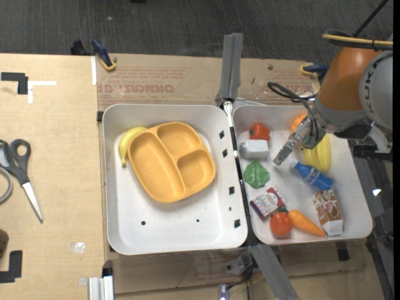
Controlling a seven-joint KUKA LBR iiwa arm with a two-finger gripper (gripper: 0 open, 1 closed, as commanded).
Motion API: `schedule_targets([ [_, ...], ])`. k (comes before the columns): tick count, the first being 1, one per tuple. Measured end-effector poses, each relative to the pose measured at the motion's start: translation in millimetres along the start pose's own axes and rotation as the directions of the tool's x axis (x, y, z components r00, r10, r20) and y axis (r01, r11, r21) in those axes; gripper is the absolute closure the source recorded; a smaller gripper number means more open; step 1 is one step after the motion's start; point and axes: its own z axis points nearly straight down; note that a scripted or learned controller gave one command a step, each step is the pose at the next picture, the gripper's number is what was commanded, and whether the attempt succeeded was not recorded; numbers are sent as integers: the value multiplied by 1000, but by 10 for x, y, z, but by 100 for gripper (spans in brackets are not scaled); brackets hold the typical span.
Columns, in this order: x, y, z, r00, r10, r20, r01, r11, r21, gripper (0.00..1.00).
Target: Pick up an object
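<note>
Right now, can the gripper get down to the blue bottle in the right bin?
Probably yes. The blue bottle lies just below the gripper, uncovered. The yellow corn sits close beside it, which could crowd a grasp.

Banana [130,141] in left bin: mostly hidden under divided yellow plate [170,161]; only curved outer edge visible. Yellow item [320,154] in right bin: partly covered by gripper [292,147]; identity not determinable. Orange item [299,121] behind wrist: largely concealed. Finger state of gripper: not resolvable. Arm [359,86]: cut off at right edge. Scissors [20,174]: handle cut off at left edge. Print on snack packet [267,202] and carton [328,211]: too small to read.
</note>
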Motion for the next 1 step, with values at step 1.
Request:
schedule_targets([
  [1,41,-747,-1,995,101,0,-101,995,1,0],
])
